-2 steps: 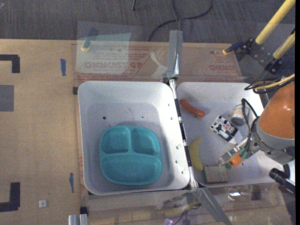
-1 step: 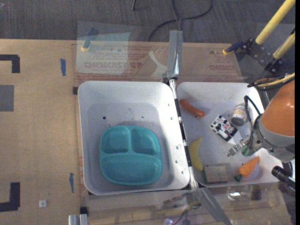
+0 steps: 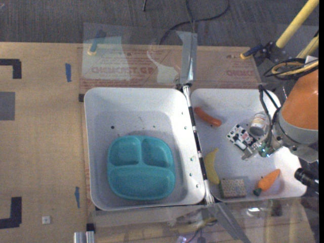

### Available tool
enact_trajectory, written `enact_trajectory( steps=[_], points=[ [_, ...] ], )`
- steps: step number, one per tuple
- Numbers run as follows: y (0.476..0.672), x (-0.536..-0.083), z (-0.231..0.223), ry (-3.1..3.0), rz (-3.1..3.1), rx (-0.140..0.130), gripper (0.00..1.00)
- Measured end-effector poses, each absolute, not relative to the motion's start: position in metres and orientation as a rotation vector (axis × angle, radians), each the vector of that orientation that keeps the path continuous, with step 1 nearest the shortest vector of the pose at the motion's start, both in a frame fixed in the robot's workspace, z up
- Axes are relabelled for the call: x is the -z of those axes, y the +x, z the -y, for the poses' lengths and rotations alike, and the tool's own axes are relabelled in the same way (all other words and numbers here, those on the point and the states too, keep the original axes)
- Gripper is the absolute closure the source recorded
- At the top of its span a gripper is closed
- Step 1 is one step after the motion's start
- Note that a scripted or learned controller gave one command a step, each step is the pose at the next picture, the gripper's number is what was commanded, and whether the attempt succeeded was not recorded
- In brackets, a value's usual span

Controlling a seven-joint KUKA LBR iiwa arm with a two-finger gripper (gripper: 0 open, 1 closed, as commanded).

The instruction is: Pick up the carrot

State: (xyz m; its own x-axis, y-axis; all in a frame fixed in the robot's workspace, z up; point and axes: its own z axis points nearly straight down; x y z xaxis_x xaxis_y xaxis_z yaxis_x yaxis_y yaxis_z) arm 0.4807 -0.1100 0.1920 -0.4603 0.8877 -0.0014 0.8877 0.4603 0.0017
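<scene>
The carrot [image 3: 268, 180], orange with a green stub at its left end, lies near the front right corner of the right bin [image 3: 228, 97]. My gripper [image 3: 246, 150] hangs over the middle of that bin, up and to the left of the carrot and apart from it. Nothing is visibly held in it. The grey arm with its orange band [image 3: 302, 105] comes in from the right and covers the bin's right side.
In the right bin there is a red-orange sausage [image 3: 208, 116] at the back left, a yellow banana [image 3: 211, 167] along the left wall and a speckled sponge [image 3: 233, 187] at the front. A teal divided plate [image 3: 142, 167] sits in the left bin [image 3: 131, 103].
</scene>
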Motion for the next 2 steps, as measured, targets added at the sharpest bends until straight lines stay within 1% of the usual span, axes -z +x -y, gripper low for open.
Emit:
enact_trajectory(
  steps=[1,2],
  points=[
    [0.481,-0.192,0.110,1.631,-2.682,-0.001,0.00],
    [0.479,-0.111,0.171,1.621,-2.690,-0.001,0.00]
  ],
)
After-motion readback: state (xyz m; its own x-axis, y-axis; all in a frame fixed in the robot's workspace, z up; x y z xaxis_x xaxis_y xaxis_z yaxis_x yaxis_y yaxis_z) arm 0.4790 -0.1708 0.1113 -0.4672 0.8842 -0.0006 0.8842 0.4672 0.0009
